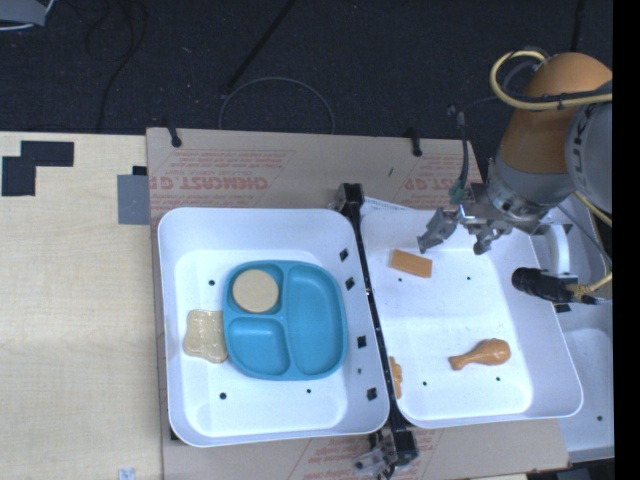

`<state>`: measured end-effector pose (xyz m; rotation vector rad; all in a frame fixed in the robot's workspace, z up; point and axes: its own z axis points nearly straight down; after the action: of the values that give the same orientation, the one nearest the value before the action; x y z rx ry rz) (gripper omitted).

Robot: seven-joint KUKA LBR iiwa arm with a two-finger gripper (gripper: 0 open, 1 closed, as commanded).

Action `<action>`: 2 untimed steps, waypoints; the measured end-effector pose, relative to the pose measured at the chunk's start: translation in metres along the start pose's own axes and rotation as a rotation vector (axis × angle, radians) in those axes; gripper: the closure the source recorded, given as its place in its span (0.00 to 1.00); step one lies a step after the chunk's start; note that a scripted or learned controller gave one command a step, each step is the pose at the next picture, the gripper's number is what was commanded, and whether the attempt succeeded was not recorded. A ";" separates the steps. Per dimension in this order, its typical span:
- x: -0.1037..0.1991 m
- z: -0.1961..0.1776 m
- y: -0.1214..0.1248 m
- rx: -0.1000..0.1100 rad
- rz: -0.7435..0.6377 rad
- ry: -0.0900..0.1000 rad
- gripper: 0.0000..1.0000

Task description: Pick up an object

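1. White bins: two, side by side, the left bin [185, 268] at centre frame and the right bin [540, 368] toward the right of the frame.
2. Blue divided tray [300, 338]: one, with three compartments, in the left bin.
3. Round tan cookie [254, 290]: one, in the tray's upper left compartment.
4. Pale beige flat piece [205, 335]: one, just left of the tray.
5. Orange-brown rectangular block [411, 263]: one, upper left of the right bin.
6. Drumstick-shaped toy [481, 353]: one, lower right of the right bin.
7. Small orange item [396, 377]: one, at the right bin's lower left edge; kind cannot be told.
8. Robot arm [550, 128]: one, with one gripper [463, 233], upper right of frame.
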<state>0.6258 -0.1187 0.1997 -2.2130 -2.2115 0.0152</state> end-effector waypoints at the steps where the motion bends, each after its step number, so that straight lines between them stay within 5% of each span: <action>1: 0.000 -0.008 0.003 -0.013 -0.002 -0.001 0.00; 2: 0.006 0.040 -0.003 -0.008 0.001 -0.001 0.00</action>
<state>0.6222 -0.1121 0.1596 -2.2185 -2.2153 0.0071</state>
